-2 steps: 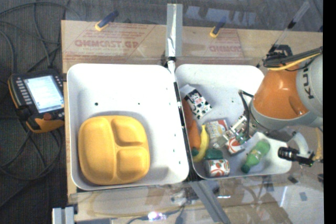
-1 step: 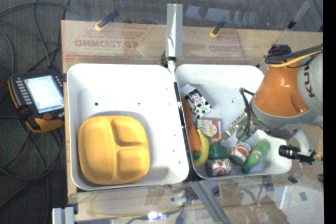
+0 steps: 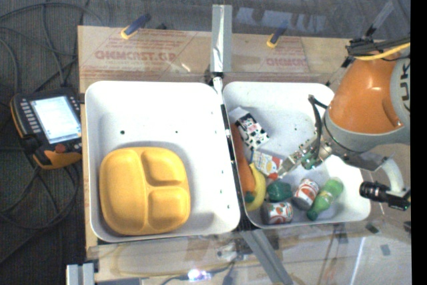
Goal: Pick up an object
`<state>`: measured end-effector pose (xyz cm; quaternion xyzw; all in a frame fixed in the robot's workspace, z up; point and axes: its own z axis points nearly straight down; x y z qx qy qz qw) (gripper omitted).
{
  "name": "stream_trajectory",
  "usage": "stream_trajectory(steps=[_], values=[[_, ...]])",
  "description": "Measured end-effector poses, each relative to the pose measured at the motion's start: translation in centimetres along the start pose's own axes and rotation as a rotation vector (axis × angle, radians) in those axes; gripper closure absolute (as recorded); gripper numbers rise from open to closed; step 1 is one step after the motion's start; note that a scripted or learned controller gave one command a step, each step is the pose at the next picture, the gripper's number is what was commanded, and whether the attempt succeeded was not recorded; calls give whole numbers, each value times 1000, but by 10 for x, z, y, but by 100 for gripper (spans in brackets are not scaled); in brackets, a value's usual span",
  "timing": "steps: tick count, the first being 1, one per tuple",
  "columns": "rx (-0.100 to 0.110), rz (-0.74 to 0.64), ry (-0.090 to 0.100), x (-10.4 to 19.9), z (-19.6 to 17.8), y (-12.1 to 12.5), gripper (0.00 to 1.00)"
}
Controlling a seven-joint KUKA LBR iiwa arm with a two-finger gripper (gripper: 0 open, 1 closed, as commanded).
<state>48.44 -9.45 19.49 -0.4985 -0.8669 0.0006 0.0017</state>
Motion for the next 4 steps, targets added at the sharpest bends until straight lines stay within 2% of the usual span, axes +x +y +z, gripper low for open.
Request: stream_trajectory(steps=[1, 2, 3, 4], values=[[0, 0, 0, 0, 0, 0, 0], [-1, 7, -1, -37, 28, 18, 0], [-11, 59, -10, -37, 105, 14, 0], [-12, 207, -13, -131, 105, 71, 0]])
